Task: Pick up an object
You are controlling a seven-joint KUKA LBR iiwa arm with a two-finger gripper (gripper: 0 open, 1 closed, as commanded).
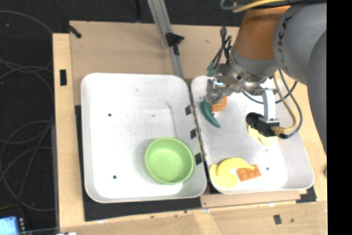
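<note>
The green bowl [169, 159] sits at six o'clock; at one o'clock the claw [212, 97] pinches a teal object [209, 113] beside an orange block [219, 103].

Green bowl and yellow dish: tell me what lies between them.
In the camera view, the adjoining rims of the two bins run between the green bowl and the yellow dish; nothing else lies there.

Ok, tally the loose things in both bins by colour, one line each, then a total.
Green: 1, bowl
Teal: 1, curved piece
Orange: 2, small block, flat piece
Yellow: 2, round item, small piece
Total: 6
</note>
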